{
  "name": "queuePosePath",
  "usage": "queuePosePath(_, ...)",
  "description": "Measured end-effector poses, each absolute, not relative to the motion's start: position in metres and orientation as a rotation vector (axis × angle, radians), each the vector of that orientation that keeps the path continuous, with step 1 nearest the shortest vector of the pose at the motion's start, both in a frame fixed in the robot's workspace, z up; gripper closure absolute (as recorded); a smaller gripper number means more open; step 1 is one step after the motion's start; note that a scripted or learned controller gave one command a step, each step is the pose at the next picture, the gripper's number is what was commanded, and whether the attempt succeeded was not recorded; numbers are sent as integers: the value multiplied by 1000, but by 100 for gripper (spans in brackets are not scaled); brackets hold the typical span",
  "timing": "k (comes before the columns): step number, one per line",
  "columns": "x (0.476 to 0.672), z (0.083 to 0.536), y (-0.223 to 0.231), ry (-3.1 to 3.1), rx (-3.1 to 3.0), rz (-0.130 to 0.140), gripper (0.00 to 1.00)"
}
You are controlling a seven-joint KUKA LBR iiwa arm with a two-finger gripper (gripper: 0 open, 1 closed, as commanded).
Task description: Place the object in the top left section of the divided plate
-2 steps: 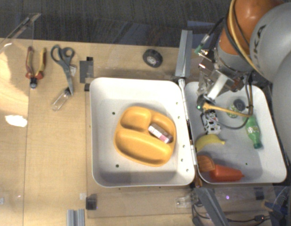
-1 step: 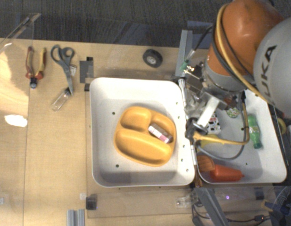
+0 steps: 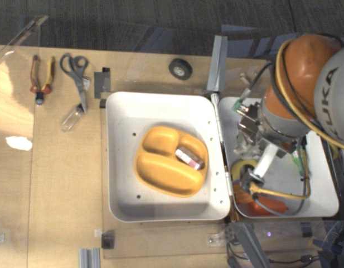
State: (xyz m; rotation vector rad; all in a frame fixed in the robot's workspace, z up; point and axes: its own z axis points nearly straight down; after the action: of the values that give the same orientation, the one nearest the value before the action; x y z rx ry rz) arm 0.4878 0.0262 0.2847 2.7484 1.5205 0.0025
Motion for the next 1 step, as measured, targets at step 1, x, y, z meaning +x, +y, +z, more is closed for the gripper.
queuePosePath(1,488,278,129,2042,2386,6,100)
